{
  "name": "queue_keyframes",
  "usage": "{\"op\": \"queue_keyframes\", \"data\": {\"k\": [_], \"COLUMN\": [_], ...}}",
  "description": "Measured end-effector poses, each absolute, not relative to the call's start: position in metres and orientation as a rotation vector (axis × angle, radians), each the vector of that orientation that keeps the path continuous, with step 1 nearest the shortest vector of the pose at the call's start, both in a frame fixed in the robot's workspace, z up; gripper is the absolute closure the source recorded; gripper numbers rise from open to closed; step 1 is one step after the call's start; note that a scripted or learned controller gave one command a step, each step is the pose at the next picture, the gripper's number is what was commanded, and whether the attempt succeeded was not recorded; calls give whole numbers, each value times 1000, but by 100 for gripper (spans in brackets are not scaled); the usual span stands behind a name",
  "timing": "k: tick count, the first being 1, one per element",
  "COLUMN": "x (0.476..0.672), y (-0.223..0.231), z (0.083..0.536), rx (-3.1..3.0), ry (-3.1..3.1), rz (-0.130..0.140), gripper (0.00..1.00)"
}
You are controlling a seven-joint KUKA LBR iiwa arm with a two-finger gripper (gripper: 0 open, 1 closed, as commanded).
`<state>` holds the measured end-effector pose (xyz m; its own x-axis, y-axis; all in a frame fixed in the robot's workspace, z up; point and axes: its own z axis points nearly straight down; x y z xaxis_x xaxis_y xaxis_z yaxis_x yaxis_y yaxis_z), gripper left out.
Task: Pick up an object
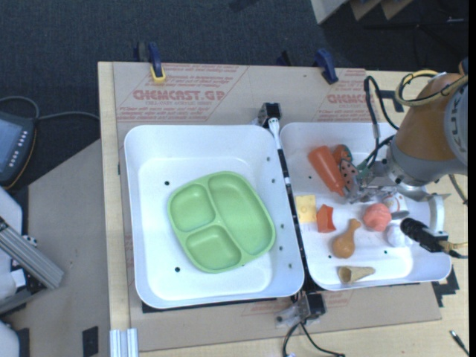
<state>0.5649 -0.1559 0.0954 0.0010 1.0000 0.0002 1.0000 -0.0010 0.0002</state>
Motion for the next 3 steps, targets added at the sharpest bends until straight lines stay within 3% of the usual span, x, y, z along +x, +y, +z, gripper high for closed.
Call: {"op": "queue_keyframes", "data": {"k": [3], "x": [571], "y": [-149], "z": [228], "rx": [2215], "ry": [2218], "rz": [5], "gripper": [100]}}
